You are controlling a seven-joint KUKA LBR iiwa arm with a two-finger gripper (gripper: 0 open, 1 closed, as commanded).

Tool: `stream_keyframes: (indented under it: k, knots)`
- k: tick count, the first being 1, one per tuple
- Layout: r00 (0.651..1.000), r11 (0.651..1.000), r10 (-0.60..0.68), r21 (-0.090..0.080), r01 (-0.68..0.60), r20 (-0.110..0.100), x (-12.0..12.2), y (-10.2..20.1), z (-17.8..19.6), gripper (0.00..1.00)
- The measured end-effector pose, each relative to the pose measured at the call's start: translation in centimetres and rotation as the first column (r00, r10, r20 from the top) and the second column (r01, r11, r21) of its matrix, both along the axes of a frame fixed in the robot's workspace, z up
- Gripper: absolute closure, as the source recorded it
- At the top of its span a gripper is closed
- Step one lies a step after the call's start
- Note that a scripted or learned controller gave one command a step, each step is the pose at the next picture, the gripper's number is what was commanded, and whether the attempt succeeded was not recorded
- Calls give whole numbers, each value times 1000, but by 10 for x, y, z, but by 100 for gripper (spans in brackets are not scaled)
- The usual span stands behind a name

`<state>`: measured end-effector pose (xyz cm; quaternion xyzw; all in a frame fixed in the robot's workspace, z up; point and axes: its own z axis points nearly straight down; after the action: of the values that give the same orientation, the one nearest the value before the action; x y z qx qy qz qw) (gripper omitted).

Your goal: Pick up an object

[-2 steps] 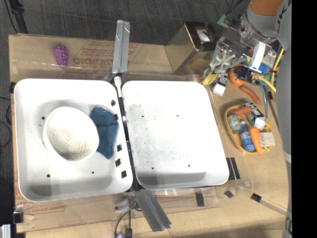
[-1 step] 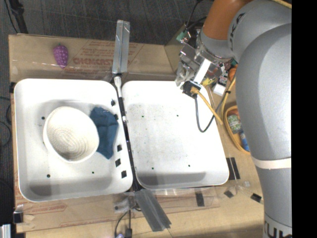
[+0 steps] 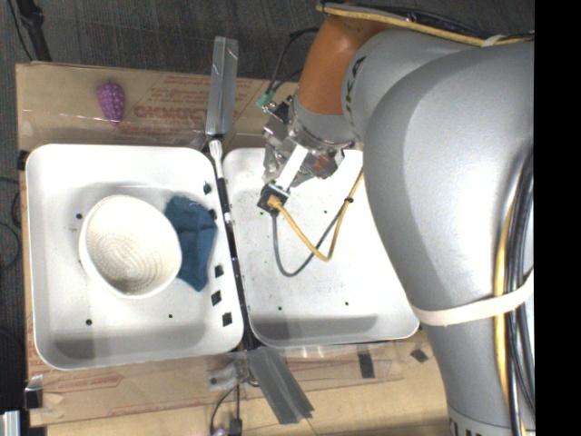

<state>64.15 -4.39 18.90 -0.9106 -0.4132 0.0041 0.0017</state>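
A round cream woven object (image 3: 132,243) lies in the left bin (image 3: 54,334). A crumpled blue cloth (image 3: 192,239) rests against its right side, close to the divider between the bins. My gripper (image 3: 292,160) hangs over the far left part of the right bin (image 3: 363,321), above bare white floor. It is apart from both objects, with the bins' rims between it and them. Nothing shows in its grasp.
A small purple object (image 3: 112,101) sits on the cardboard beyond the left bin, outside both bins. A grey bar (image 3: 221,84) stands at the far end of the divider. The big grey arm (image 3: 454,171) covers the right bin's right side.
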Motion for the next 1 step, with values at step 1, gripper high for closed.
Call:
stream_keyframes:
  k: [1]
  knots:
    - [1000,1000,-1,0,1,1,0,0,0,0]
